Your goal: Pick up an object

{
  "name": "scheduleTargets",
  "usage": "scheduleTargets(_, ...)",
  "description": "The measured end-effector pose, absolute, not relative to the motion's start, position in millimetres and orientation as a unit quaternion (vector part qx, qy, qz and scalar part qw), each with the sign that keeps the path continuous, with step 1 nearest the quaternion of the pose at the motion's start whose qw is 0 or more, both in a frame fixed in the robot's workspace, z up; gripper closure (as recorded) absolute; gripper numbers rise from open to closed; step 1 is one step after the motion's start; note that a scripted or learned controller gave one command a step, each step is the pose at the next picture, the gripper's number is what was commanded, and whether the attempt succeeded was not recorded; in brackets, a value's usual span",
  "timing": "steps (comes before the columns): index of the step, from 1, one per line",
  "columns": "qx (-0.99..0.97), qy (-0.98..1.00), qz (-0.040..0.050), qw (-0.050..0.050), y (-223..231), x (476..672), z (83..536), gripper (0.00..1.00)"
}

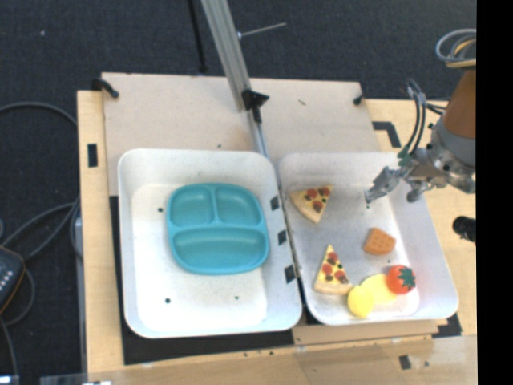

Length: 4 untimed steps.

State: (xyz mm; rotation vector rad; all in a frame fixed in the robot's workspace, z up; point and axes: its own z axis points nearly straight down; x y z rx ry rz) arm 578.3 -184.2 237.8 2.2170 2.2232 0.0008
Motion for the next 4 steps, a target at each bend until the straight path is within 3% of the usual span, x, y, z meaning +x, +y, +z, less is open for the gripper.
scheduleTargets(1,0.706,0.708,0.0003,0.001,-184.2,578.3,237.8,0.0)
scheduleTargets(4,0.708,0.707,-0.0015,0.0,-190.4,579.7,98.0,0.0)
